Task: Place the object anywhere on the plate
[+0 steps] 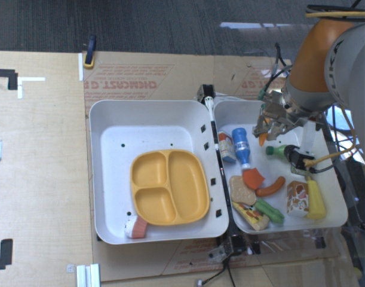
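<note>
Over the right bin, I'm seeing my gripper hovering at two o'clock from the yellow plate; its jaws' state I cannot tell.

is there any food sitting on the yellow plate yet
No, the yellow plate shows three bare compartments, and the toy foods lie in the right bin.

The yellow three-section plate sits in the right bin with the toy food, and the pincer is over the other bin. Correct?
Not quite. The camera view shows the yellow plate in the left bin, with a small pink and white item beside it. The toy food, including the blue bottle, lies in the right bin, and the pincer hangs over that right bin.
</note>
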Controlling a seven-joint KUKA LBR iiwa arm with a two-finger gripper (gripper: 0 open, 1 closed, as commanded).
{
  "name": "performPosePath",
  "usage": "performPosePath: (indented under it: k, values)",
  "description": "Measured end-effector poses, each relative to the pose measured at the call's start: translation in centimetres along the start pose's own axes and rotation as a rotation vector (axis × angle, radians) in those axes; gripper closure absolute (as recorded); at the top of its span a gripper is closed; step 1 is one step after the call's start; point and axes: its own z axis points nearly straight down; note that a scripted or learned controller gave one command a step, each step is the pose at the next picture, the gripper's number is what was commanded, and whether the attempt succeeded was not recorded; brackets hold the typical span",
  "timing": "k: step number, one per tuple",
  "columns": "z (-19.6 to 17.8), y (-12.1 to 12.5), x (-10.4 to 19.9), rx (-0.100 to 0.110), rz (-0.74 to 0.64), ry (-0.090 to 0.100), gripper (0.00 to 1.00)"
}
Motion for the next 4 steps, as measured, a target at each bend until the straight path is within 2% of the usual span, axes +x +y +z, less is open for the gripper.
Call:
performPosePath:
  k: [1, 2, 3, 4]
  values:
    - [0.0, 0.0, 0.0, 0.0, 0.001, 0.0, 0.0]
    - [0.0, -7.4, 1.5, 0.002, 0.157, 0.002, 0.0]
    - [-0.8, -7.3, 1.3, 0.003, 0.156, 0.0, 1.0]
    - [0.0, -13.1, 5.8, 0.002, 0.255, 0.002, 1.0]
